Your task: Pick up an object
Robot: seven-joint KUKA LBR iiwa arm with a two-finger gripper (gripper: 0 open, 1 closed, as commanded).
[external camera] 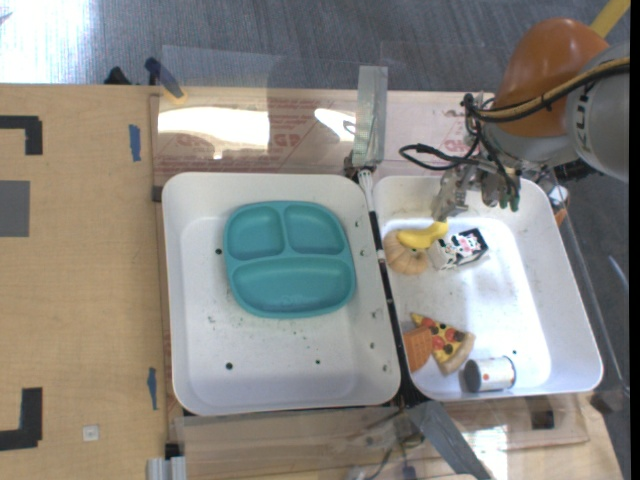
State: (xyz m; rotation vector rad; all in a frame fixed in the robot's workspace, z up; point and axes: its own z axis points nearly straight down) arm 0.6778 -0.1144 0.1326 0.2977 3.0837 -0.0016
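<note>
End effector (449, 200) above the banana (423, 235), grip state indiscernible, arm (560, 78) cropped at right edge.

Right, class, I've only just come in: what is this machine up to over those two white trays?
A robot arm reaches in over the right bin, its gripper hanging near the far edge, above a banana, a bagel-like ring and a small black-and-white carton. A pizza slice and a small can lie nearer the front. The left bin bears a teal divided plate. Nothing is lifted yet.
</note>
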